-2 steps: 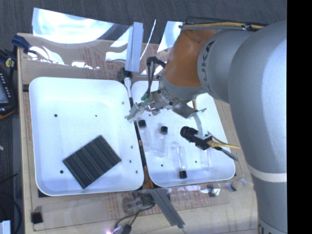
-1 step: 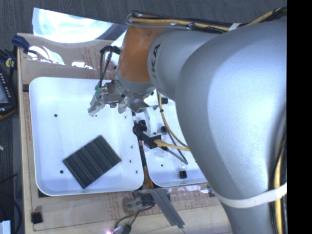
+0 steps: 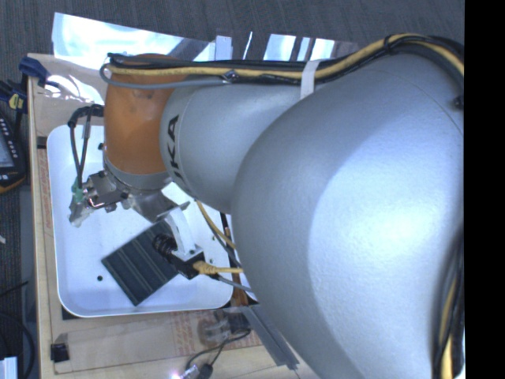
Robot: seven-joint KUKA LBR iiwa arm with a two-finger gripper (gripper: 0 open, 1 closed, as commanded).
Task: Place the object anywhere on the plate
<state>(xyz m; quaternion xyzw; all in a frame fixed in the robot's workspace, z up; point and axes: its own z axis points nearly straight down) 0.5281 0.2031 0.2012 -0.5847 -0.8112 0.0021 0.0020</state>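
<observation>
Here: grey arm [image 3: 331, 180] reaching over left white bin [image 3: 63, 212] | pincer [image 3: 146, 271] hanging above bin floor | pincer state: cannot tell | orange band [image 3: 134, 133] showing.

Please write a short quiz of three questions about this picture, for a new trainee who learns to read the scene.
1. True or false: the arm covers much of the camera view.
2. What colour is the band above the wrist? A) blue B) orange C) green
3. Fill in: the dark ribbed block sits over the ______ bin.

Key: 1 true; 2 B; 3 white.
</observation>
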